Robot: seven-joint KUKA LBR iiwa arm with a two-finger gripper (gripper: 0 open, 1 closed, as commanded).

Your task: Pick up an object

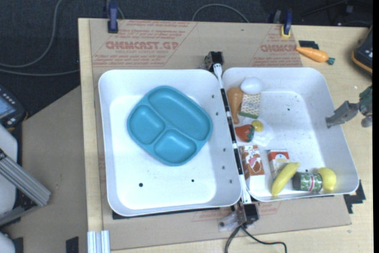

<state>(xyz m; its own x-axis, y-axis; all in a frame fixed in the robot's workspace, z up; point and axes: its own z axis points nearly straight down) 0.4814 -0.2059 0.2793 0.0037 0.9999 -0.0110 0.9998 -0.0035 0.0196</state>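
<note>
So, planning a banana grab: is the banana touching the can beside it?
Touching: the camera view shows the banana leaning against the can, no gap.

The blue divided plate (170, 125) looked smooth, glossy plastic; both white bins (118, 181) looked smooth plastic; the bench (89, 127) matt board.

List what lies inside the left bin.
The left bin holds one blue divided plate with three compartments. Whatever is beneath the plate is covered.

"CHEMCAST GP" in red — twice, on the brown bench sheet (177, 38)
</note>
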